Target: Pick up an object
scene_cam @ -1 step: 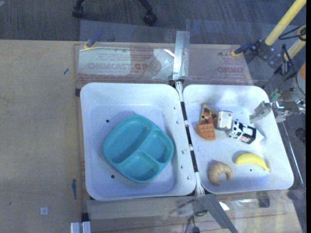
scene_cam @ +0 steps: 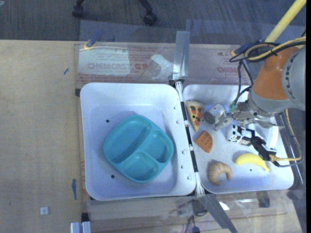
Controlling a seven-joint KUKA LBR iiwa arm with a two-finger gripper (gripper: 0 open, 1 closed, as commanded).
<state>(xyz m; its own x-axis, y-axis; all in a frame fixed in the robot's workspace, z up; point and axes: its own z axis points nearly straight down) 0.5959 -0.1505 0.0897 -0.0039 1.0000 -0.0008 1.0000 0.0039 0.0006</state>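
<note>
The arm (scene_cam: 277, 79) reaches in from the right over the right bin (scene_cam: 282, 181), and its gripper (scene_cam: 226, 117) hangs low above the middle of that bin's far half, pointing toward the bin's left side. Whether the pincer is wide or narrow cannot be told from this slanted view, and nothing can be seen held in it. Just beside its tip lies a small grey thing (scene_cam: 212, 115) – touching it or not, I cannot say. The other things to pick lie in the same bin: a pizza slice (scene_cam: 195, 114) against the left wall, an orange waffle piece (scene_cam: 204, 141) just below it, a croissant (scene_cam: 219, 171) near the front edge and a banana (scene_cam: 251, 160) to the croissant's right, below the wrist. All four lie apart from one another. The left bin (scene_cam: 97, 101) holds a teal divided plate (scene_cam: 138, 148), lying flat and turned at a slant – well apart from the gripper
</note>
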